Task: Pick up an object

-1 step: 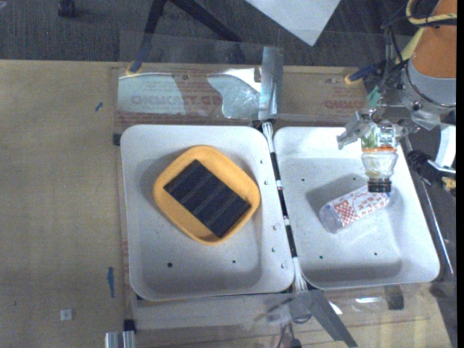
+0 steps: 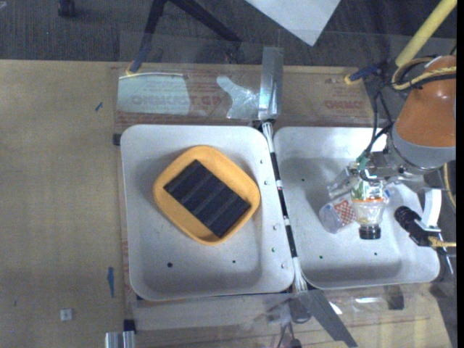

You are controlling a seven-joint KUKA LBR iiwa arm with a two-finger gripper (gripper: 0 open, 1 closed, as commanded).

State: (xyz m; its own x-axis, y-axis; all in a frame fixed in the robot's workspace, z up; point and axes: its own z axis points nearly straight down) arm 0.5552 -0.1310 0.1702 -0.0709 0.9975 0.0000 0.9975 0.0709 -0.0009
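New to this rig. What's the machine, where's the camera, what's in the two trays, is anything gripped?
One fixed camera looks down at a slant on a bench with two shallow white bins. The grey arm with the orange band is a KUKA robot reaching in from the right. The left bin holds a yellow-orange pad with a dark ribbed panel. The right bin holds a small clear bottle with a dark cap beside a crumpled clear wrapper. The gripper sits just above the bottle; whether it grips anything cannot be made out.
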